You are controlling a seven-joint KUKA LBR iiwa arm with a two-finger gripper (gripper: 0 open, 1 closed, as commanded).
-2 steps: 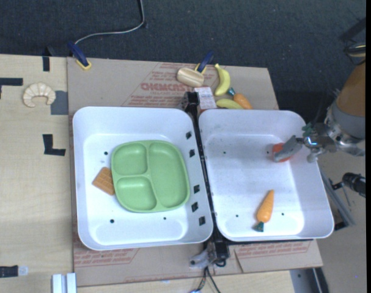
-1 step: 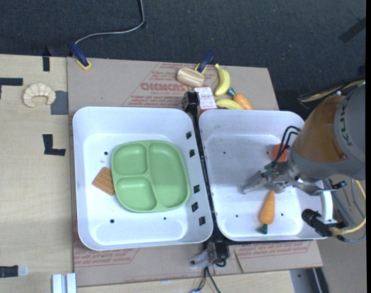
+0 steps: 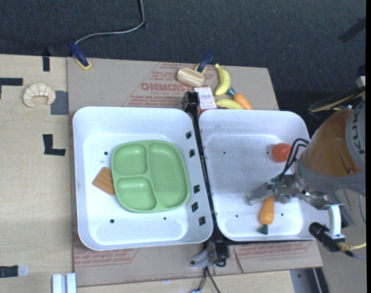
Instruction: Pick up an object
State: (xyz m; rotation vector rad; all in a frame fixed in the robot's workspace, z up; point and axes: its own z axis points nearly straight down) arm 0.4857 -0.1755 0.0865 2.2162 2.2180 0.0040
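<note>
The grey arm with its orange band (image 3: 339, 144) reaches in from the right and sets its gripper (image 3: 272, 191) low over the right bin (image 3: 234, 130), toward that bin's near right part. To the gripper's left, across the divider, sits the left bin (image 3: 87, 163), and in it a green sectioned plate (image 3: 151, 176) with a tan cracker-like piece (image 3: 104, 180) tucked at the plate's far left edge. Just below the gripper, touching or nearly touching its metal fingers (image 3: 260, 193), lies a toy carrot (image 3: 267, 212), orange with a dark green end pointing toward the bin's near wall. The fingers look spread apart, one reaching left, and nothing sits between them. Up and slightly right of the gripper, near the arm, rests a small red-orange tomato-like toy (image 3: 280, 151).
</note>
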